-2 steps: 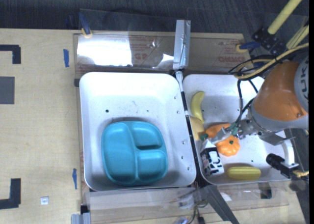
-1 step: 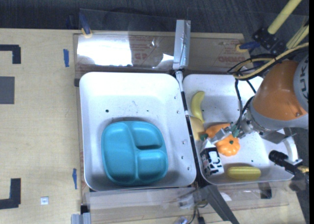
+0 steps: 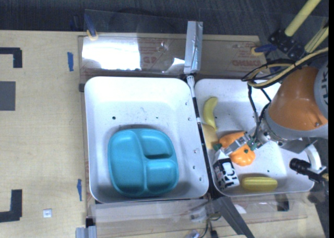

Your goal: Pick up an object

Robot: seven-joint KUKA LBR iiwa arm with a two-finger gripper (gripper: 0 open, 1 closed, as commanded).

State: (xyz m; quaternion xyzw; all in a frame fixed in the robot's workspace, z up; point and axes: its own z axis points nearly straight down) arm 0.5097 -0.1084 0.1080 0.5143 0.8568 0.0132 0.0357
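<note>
Right bin (image 3: 271, 88): the gripper (image 3: 252, 144) is down among a small clutter near the bin's left wall. Nearest it is a small round orange fruit-shaped toy (image 3: 242, 157), just below the tip, with an orange carrot-like piece (image 3: 231, 139) beside it. Cannot tell the gripper's state, nor whether it touches either.

The round toy looks light, hard and smooth, so likely to roll or slip; best taken across its widest middle.

Also there: banana (image 3: 210, 112) by the left wall, yellow oblong piece (image 3: 259, 182) at the near edge, black-and-white object (image 3: 226, 172).

Left bin (image 3: 99, 96) holds a blue divided tray (image 3: 142, 161).
</note>
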